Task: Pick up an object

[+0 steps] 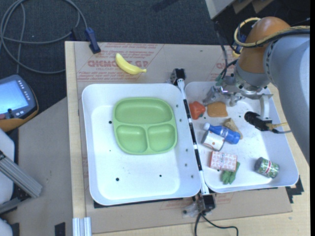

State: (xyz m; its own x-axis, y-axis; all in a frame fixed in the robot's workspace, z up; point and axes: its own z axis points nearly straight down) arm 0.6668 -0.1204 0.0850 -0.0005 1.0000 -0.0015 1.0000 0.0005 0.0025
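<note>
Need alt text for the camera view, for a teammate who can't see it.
The arm's gripper hovers over the right bin, near a tan bun and other small items. The left bin holds a green divided tray; a banana lies behind it.

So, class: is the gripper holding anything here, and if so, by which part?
It cannot be told. The gripper sits low at the right bin's far end, beside a tan object.
</note>
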